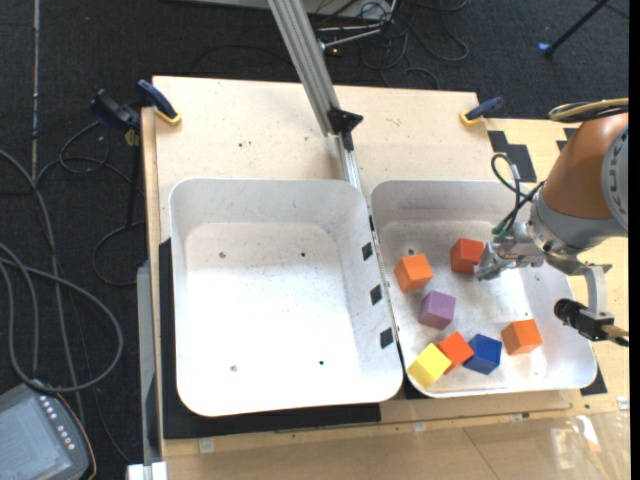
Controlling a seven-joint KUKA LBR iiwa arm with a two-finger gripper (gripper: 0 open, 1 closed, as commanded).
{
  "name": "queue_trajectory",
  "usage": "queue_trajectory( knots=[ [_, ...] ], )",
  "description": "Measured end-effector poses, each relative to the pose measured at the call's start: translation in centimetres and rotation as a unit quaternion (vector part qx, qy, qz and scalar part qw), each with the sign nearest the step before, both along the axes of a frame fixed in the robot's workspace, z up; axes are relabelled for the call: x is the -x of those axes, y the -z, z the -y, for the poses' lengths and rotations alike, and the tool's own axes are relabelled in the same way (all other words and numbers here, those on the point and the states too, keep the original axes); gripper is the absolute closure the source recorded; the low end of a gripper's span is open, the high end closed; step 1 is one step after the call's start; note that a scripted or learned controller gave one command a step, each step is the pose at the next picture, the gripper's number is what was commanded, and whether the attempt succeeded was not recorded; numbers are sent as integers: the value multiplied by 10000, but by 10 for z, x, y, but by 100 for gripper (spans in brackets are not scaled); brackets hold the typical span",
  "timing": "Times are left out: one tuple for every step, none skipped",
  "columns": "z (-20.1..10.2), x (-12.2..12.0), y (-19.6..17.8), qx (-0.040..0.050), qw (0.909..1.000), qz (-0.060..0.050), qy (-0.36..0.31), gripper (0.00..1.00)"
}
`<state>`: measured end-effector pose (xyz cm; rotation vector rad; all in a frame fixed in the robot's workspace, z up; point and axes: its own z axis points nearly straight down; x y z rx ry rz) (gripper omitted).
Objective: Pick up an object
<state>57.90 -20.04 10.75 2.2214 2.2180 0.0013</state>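
The yellow cube (pixel 429 365) lies at the near edge of the right bin (pixel 440 200). The gripper (pixel 490 265) is lowered just beside the red cube (pixel 466 255), which sits near the bin's middle; whether it is released or clenched cannot be told. The cube is likely to be nudged aside rather than captured if the approach is off-centre.

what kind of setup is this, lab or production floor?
Most likely a research lab bench. Two shallow white bins sit on a board held by clamps, loose cables trail over the dark floor, and the arm's gripper works among toy-like coloured blocks.
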Motion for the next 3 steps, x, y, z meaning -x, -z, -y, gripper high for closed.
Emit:
queue_trajectory(
  knots=[
    [-3,-1,-63,7,10000,22,-19,100],
    [-11,-3,-110,5,10000,21,-28,100],
    [-12,-4,-139,3,10000,10,-26,100]
  ],
)
